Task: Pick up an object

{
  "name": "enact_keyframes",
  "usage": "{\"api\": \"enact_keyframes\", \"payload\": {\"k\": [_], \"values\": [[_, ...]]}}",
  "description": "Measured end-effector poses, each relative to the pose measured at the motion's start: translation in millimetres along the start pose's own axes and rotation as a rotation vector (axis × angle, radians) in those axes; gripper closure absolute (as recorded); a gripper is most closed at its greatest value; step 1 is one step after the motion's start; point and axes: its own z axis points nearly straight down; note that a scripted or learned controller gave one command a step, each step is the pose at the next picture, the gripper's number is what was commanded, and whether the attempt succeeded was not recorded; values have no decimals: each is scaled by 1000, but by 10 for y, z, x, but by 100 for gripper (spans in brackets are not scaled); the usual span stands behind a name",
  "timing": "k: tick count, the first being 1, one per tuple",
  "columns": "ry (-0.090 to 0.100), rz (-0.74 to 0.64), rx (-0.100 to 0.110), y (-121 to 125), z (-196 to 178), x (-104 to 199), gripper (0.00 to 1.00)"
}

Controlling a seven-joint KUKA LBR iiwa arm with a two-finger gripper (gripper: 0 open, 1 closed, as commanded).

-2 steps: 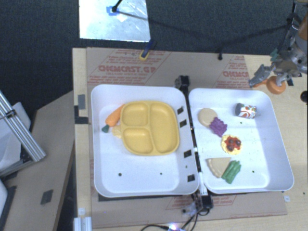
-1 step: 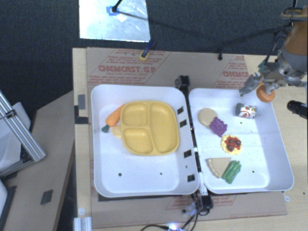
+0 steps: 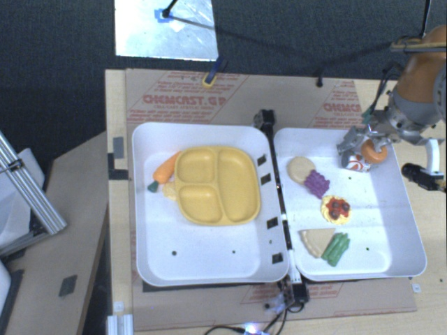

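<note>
Gripper [image 3: 364, 147] is down at the upper right corner of the right white bin [image 3: 398, 208], over a small orange-and-white toy item [image 3: 367, 159]. Finger opening: can't tell. No lift evident; pickup judged incomplete. Grasp confirmation and raise remain.

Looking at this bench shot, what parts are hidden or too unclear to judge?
- Gripper: its fingers are blurred, so its grasp on the orange-and-white object is unclear.
- Carrot: partly tucked under the yellow tray.
- Pale item beside the carrot: mostly hidden under the tray.
- Arm: cut off by the right edge.
</note>
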Motion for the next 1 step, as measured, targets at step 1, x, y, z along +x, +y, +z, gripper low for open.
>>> {"api": "enact_keyframes", "payload": {"k": [1], "values": [[-4, -1, -13, 10, 162, 32, 0]]}}
